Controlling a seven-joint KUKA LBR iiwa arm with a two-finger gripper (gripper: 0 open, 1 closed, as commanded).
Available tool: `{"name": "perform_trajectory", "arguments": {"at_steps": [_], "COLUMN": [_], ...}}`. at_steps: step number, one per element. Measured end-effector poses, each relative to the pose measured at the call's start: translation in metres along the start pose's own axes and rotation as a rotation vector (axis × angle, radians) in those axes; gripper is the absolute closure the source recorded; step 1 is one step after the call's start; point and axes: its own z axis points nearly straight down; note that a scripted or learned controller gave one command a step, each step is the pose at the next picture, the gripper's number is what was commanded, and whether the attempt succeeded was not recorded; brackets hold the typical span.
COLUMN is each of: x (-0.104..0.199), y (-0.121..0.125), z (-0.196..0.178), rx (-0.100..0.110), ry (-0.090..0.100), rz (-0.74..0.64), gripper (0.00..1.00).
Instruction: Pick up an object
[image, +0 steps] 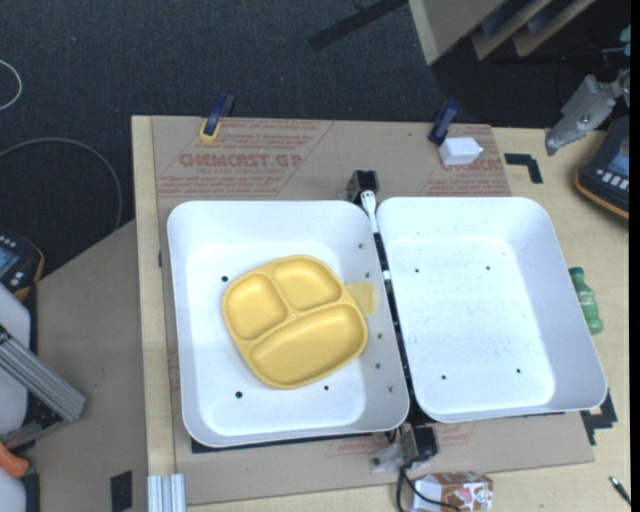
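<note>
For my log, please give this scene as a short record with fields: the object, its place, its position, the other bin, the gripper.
object: yellow divided plate, three compartments
place: left bin, near its middle
position: flat, open side up, turned at a slant
other bin: right bin, dark specks on its floor
gripper: at the upper right edge, away from both bins

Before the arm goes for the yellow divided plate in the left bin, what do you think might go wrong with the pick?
1. The yellow divided plate lies flat and wide in the left bin, so a two-finger gripper may find no edge narrow enough to pinch and could slide off its smooth curved rim.
2. Its small tab sits close to the bin's right wall, so fingers descending there may strike the wall or the black clamp between the bins.
</note>
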Motion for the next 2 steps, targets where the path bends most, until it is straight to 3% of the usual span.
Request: {"name": "perform_trajectory", "arguments": {"at_steps": [1,2], "x": [0.052,0.049], "y": [-0.046,-0.043], "z": [0.002,-0.008], "rx": [0.009,0.005], "ry": [0.001,-0.001], "rz": [-0.001,0.004], "gripper": [0.0,1.0]}}
